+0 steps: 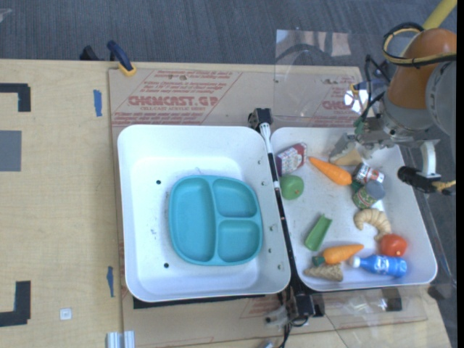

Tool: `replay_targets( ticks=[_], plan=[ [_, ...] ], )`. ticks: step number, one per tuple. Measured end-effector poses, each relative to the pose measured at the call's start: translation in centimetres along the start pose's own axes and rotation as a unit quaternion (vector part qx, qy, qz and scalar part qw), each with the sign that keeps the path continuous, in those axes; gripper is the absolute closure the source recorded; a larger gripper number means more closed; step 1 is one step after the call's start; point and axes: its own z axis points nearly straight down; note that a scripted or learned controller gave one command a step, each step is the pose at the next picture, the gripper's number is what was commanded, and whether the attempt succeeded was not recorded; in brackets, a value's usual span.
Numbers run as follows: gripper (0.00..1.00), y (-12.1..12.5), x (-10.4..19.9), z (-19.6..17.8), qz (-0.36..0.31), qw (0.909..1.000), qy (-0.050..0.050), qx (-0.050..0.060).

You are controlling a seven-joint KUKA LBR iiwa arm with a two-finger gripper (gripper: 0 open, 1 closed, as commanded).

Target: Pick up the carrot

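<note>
Closest to me, at the front of the right bin (428, 263), I see a blue bottle (380, 266) lying flat. Just beside it is a small orange carrot (341, 253) with its thin tip pointing to the bottle. A red tomato (392, 245) sits a bit behind, and a green block (317, 232) lies to the left. The left bin (138, 194) has a teal plate (215, 218) in it.

Further back in the right bin is a second carrot, the long carrot (330, 171). It lies on a slant, with its thin tip up and to the left and its fat end down and to the right. A little can (368, 180) sits just beside the fat end.

Right at the back is the gripper (360, 142), coming in from the right. I cannot tell if it is open or closed, and I see nothing held in it.

I think the long carrot is the one to go for, since it is much nearer. It lies just in front of the gripper and a little left, so I would bring the gripper forward and left, then turn it to bite across the carrot's slant
</note>
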Motion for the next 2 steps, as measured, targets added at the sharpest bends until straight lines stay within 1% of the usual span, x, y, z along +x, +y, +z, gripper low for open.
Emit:
replay_targets(
  ticks=[1, 2],
  plan=[
    [0.00, -2.6, 4.6, 1.3, -0.039, 0.9992, 0.000, 0.001],
    [0.00, -8.5, 8.9, 1.1, 0.069, 0.9976, 0.000, -0.001]
  ],
)
